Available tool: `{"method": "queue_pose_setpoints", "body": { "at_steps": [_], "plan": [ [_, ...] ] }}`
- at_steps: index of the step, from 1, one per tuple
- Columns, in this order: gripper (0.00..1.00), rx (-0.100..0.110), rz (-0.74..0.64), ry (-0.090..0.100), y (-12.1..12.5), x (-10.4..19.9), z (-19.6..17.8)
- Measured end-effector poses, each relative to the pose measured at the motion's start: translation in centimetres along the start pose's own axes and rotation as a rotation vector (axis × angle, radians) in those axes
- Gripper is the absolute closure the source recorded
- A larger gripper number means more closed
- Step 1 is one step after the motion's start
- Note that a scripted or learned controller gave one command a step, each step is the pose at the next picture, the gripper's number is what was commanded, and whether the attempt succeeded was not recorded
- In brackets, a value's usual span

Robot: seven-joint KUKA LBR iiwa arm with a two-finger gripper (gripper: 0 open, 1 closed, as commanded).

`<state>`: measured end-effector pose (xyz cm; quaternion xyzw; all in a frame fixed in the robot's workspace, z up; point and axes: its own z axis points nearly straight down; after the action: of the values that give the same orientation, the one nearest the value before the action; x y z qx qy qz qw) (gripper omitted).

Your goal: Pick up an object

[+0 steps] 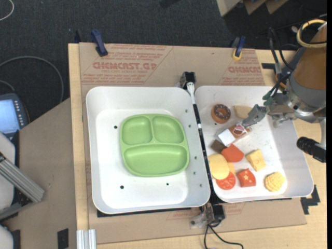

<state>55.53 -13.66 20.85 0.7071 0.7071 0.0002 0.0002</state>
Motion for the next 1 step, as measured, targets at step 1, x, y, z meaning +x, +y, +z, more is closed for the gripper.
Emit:
{"method": "queue_pose_setpoints", "body": {
  "at_steps": [1],
  "plan": [
    [0.0,0.006,-0.002,0.002,-0.16,2.49,13.04]
  ]
}}
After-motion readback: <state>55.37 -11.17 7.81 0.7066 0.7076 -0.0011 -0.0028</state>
